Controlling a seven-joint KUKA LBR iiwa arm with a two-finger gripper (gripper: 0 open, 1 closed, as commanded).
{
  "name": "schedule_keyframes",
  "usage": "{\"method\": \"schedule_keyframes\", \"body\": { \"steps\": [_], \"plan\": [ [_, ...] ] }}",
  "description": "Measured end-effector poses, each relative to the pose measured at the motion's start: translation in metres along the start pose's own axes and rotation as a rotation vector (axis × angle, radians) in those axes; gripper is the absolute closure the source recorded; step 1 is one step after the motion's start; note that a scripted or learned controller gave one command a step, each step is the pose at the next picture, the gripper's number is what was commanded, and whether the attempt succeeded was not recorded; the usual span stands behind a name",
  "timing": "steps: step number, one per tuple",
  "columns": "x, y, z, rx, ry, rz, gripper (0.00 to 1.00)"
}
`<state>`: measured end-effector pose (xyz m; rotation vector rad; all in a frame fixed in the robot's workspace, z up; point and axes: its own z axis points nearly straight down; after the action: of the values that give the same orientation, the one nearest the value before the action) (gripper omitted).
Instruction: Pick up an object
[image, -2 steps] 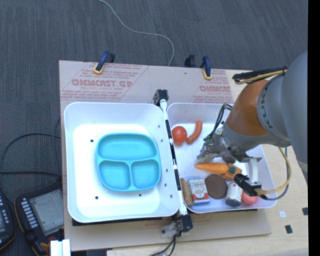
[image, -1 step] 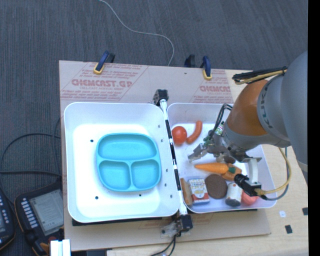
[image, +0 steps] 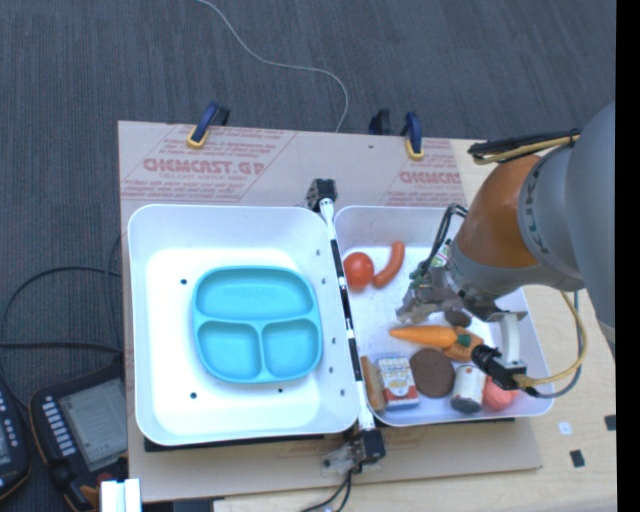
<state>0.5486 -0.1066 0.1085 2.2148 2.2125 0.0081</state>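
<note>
From above, the grey arm with its orange band reaches into the right white bin (image: 372, 225), its two-finger gripper (image: 428, 297) low among the items; whether it is spread or pinching cannot be told. Just below it lies a long orange toy carrot (image: 428, 336). A red tomato (image: 358, 267) and an orange sausage (image: 390, 263) lie near the divider. The left white bin (image: 160, 240) holds a light-blue divided plastic tray (image: 258, 324).

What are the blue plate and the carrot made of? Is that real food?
The blue plate looks like smooth matte plastic: one even colour, with rounded moulded sections. The carrot seems to be toy food, probably plastic, since its orange is very even and a bit shiny. I can't be sure from here.
</note>
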Motion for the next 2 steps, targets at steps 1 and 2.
{"method": "schedule_keyframes", "body": {
  "steps": [1, 2],
  "plan": [
    [0.000, 0.000, 0.000, 0.000, 0.000, 0.000, 0.00],
    [0.010, -0.023, 0.019, -0.002, -0.002, 0.000, 0.00]
  ]
}}
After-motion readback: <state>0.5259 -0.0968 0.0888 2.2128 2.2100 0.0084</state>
